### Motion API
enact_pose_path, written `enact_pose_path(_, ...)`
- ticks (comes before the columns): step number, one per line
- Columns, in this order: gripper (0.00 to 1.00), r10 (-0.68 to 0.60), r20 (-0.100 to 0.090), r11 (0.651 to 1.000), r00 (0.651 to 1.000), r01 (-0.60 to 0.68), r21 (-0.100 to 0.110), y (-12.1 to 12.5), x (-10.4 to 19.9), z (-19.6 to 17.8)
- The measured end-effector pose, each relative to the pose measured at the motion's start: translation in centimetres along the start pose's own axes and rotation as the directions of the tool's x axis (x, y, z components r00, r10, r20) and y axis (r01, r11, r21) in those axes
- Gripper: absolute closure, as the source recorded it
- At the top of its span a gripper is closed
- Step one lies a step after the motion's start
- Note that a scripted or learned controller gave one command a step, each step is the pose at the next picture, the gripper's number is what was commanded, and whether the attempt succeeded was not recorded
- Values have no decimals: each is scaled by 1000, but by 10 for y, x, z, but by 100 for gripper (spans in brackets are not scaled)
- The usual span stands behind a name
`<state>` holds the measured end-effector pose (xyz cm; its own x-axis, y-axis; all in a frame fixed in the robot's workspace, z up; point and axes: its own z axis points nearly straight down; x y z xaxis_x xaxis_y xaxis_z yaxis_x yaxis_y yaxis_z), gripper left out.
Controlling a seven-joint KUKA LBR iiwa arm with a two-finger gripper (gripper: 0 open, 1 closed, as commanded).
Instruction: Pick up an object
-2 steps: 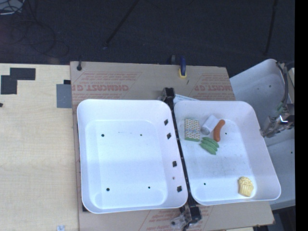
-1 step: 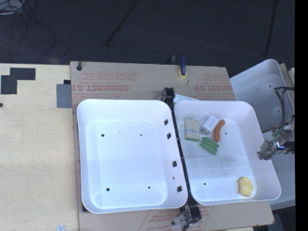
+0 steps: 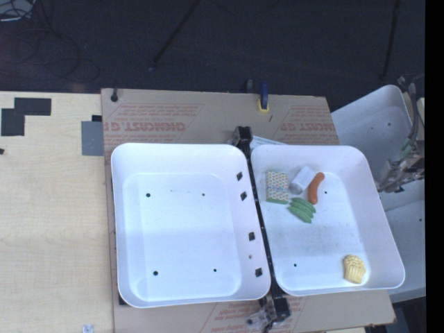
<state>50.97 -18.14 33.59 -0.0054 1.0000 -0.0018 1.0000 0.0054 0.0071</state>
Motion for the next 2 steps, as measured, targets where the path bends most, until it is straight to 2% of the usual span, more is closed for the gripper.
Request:
enact_pose_path(1,100,9,-4,1000,1000,-9,18,-35,-33,95)
enact_pose_path(2,100,3,0,1000,1000,-3,2,-33,-14,15)
